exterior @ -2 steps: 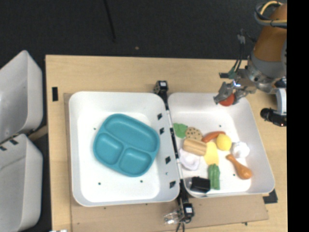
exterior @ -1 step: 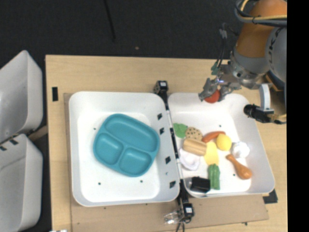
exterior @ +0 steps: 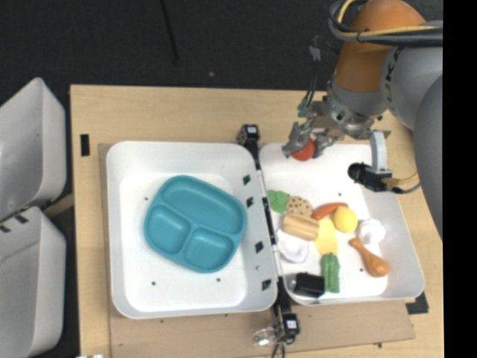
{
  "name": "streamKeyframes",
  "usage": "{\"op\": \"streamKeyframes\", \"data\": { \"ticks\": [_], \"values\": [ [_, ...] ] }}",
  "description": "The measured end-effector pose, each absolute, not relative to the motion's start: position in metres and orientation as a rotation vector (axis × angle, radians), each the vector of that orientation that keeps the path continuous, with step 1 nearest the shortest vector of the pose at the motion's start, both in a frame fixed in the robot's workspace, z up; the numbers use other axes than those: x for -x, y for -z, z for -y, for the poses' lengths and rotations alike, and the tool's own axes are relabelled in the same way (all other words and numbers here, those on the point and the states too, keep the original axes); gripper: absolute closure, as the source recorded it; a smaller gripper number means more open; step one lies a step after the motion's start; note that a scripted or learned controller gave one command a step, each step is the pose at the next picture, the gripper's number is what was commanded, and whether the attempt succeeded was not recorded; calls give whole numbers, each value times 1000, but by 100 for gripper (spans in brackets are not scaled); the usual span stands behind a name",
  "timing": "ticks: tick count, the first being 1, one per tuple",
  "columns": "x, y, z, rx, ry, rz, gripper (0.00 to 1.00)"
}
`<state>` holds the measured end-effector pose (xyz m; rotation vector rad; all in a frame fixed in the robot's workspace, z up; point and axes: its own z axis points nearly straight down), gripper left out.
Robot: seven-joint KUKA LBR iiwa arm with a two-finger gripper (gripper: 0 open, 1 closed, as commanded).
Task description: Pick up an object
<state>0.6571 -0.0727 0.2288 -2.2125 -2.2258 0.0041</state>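
My gripper (exterior: 304,145) hangs over the far left corner of the right bin (exterior: 399,274). A small red object (exterior: 303,153) sits between its fingers, lifted above the bin floor. Lower in that bin lies a heap of toy food: a green piece (exterior: 277,200), a brown cookie (exterior: 299,204), an orange sausage (exterior: 328,210), a yellow lemon (exterior: 344,218), a tan bread roll (exterior: 299,227), a yellow slab (exterior: 326,238), a white piece (exterior: 293,249), a drumstick (exterior: 370,256), a green pickle (exterior: 329,271) and a black block (exterior: 308,283).
The left bin (exterior: 127,274) holds a blue compartment plate (exterior: 195,223). A ridge with black clips (exterior: 261,215) divides the two bins. A black fitting with a cable (exterior: 369,175) sits at the right bin's far right. White padded shapes (exterior: 26,155) stand left of the bench.
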Motion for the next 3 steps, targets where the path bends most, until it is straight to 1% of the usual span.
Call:
{"op": "streamKeyframes", "data": {
  "ticks": [1, 2, 3],
  "values": [
    [-664, -248, 50, 2215, -2, 2225, 100],
    [-662, -246, 54, 2218, -7, 2220, 100],
    [-665, -228, 51, 2217, -8, 2223, 100]
  ]
}}
